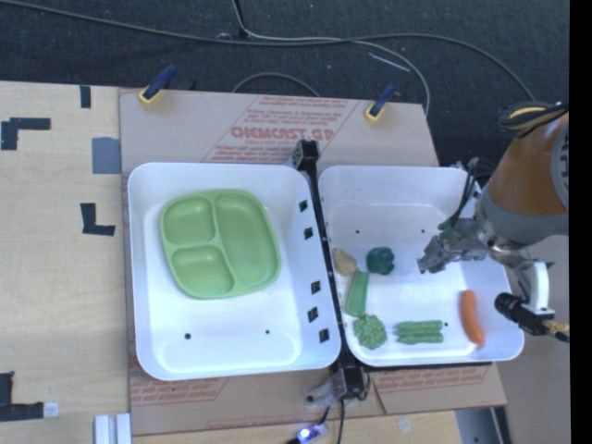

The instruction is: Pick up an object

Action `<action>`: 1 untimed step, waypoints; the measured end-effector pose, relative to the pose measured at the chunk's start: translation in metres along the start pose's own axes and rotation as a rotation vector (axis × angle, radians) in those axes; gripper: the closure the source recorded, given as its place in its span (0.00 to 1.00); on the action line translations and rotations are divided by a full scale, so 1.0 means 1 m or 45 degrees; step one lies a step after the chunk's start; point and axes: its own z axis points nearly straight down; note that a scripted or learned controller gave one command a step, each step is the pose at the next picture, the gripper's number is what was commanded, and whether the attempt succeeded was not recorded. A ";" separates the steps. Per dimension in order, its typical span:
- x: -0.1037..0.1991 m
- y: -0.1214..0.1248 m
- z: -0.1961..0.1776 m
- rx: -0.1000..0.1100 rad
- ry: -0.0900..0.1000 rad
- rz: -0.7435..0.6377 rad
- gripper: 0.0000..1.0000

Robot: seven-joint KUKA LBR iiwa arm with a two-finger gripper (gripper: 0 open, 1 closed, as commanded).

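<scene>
Tool [433, 260] over right bin [388, 185] | grip unreadable | carrot [472, 316] beside right wall

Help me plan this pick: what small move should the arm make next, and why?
Probably lower the tool leftward toward the dark green toy: it hangs just right of it in the right bin, holding nothing visible.
</scene>
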 end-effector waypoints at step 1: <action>0.008 -0.004 -0.048 0.000 0.001 -0.002 1.00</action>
